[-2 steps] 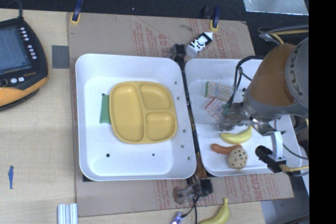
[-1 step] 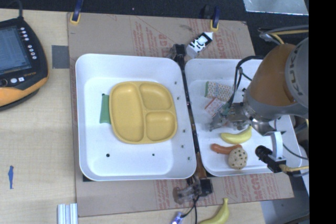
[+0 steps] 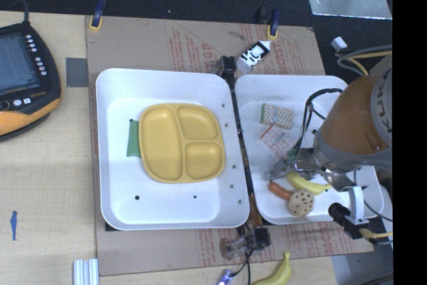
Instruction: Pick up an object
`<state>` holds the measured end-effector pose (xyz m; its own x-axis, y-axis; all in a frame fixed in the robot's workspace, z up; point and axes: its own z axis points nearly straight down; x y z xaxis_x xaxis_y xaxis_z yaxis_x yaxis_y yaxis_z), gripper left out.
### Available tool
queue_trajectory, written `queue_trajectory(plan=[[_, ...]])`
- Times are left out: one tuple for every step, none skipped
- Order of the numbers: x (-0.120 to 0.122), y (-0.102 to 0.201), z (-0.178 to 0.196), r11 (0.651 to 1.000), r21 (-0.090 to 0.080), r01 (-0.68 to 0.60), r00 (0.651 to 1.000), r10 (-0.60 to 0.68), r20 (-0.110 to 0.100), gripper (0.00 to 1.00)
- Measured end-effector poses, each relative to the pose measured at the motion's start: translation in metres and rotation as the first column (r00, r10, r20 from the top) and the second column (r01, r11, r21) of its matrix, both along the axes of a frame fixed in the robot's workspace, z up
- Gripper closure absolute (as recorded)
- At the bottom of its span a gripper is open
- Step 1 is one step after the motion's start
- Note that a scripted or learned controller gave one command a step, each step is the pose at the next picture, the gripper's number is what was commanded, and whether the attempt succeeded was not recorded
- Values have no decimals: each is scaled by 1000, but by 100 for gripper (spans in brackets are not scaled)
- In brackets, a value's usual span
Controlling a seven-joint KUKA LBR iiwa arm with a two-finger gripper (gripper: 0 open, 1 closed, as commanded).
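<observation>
The bench (image 3: pixel 53 163) is pale wood with a sheet of brown cardboard (image 3: pixel 200 43) clipped over its middle, and the two white bins sit side by side on that. The arm (image 3: pixel 357 120) comes in over the right bin's right edge, a big grey and orange bulk that covers much of that side. The left bin (image 3: pixel 113 203) holds a yellow divided plate (image 3: pixel 181 142) near its centre, with a green card (image 3: pixel 133 138) poking out from under the plate's left side.

A handheld controller (image 3: pixel 23 80) with a dark screen lies at the bench's left edge. The right bin (image 3: pixel 250 143) carries the small things. Two printed packets (image 3: pixel 276 115) lie toward its far edge, one just in front of the other. Nearer the front edge sit a banana (image 3: pixel 307 183), an orange carrot-like piece (image 3: pixel 280 191) just left of it, and a round speckled cookie (image 3: pixel 301 203) touching the banana's underside.

The gripper (image 3: pixel 293 167) hangs low over the bin, right above the banana and close against it. From here I cannot tell how its tips are set, or whether anything is caught by it; the wrist hides that.

A second banana (image 3: pixel 279 271) lies on the cardboard by the front edge of the bench, outside the bins. A black and white tag (image 3: pixel 254 54) sits on the cardboard behind the bins.
</observation>
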<state>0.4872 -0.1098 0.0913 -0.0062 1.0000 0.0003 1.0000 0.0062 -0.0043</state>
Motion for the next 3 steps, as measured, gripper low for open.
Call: queue_trajectory(plan=[[1,-1,10,1000,-1,-6,1000,6,-1,100],[1,-1,10,1000,-1,-6,1000,6,-1,0],[70,18,0,1000,-1,-1,1000,1,0,0]])
